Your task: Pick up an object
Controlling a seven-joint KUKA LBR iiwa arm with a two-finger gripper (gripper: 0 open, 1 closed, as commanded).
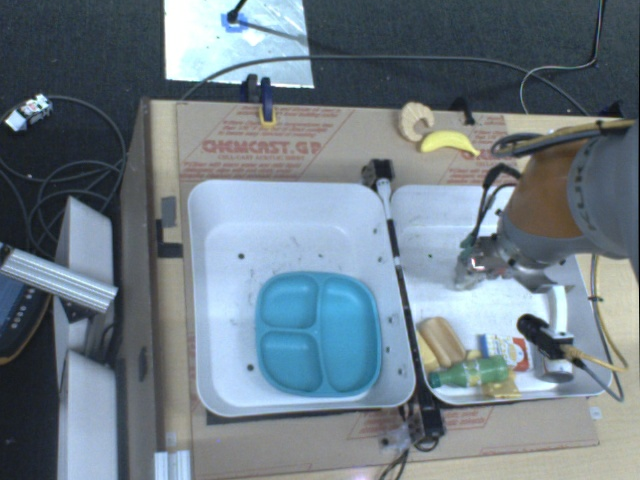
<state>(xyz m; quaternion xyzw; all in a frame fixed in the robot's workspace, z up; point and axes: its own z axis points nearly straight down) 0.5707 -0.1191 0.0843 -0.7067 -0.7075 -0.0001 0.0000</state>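
Note:
My gripper (473,269) hangs low over the middle of the right bin (432,218), near its left side, above bare white floor. Nothing shows between its tips. Along the bin's front edge lie a tan bread-like roll (441,341), a green bottle (470,372) on its side, and a small white, red and blue packet (502,349). The roll lies a short way in front of the gripper, apart from it.
The left bin (230,218) holds a blue divided plate (319,332). A banana (448,143) and a tan round piece (414,120) lie on the board behind the bins. A black divider rail (395,258) runs between the bins.

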